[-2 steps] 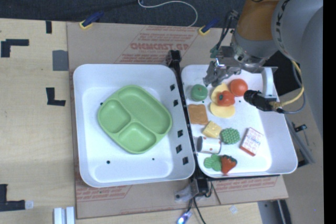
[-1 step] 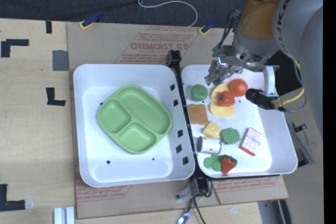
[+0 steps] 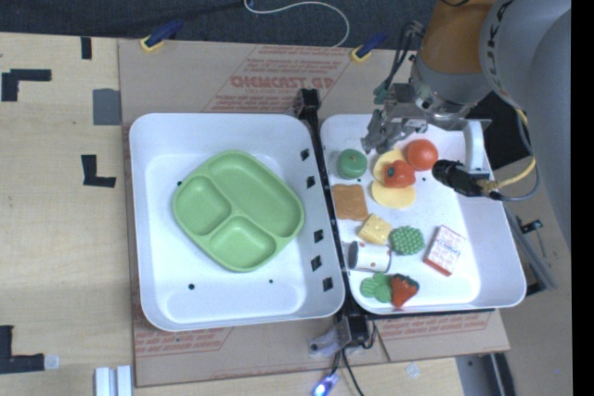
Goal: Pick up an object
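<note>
Gripper (image 3: 382,136), finger state not discernible, hangs over right bin's (image 3: 497,287) far end; green toy fruit (image 3: 351,164) just below-left.

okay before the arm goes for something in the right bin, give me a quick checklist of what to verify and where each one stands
1. Gripper over the right bin, near its far edge: ok.
2. Nothing between the fingers yet: cannot tell.
3. Nearest target, the green round toy, lies apart from its neighbours: ok.
4. Red tomato clear of other pieces: not ok, it touches the yellow piece.
5. Green divided plate in the left bin, away from the arm's reach: ok.
</note>
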